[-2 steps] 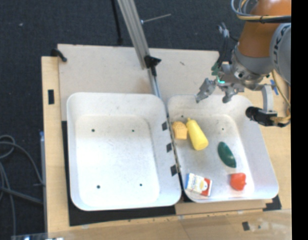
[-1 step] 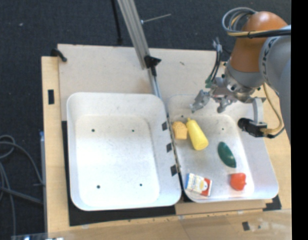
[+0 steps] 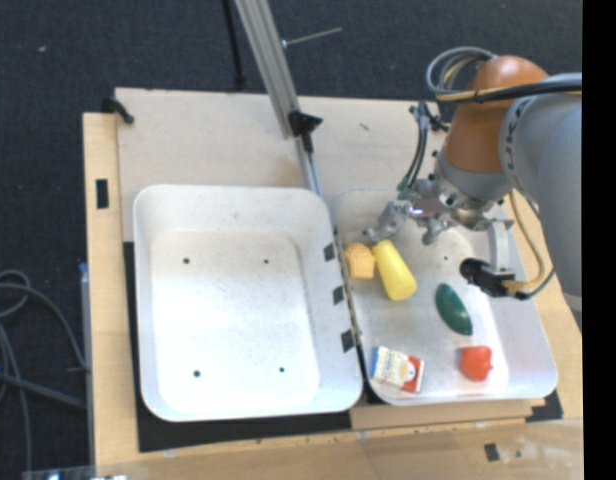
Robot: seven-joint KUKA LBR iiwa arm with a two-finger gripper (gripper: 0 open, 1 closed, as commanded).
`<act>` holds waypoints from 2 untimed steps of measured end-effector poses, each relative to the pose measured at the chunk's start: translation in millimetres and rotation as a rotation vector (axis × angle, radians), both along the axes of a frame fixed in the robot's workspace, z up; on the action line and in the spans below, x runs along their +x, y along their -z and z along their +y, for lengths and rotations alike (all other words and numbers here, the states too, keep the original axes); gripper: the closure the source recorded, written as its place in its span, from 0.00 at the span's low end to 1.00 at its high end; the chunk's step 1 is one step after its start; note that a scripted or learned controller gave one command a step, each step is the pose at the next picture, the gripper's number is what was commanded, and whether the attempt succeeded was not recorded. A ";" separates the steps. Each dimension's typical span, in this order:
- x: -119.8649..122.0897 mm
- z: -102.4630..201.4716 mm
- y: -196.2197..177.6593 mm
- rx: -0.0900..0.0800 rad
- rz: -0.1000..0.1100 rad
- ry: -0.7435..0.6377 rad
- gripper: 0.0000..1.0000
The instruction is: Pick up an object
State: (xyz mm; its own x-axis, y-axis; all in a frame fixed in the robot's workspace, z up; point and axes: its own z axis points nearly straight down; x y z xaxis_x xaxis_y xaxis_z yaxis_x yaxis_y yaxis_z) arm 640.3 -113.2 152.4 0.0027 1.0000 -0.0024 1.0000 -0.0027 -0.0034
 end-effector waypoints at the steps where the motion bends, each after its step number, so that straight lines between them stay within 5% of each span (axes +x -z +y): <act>1: 2.7 -3.9 46.2 -0.004 -0.013 0.004 0.00; 2: 4.0 -4.9 32.3 -0.003 -0.018 0.008 1.00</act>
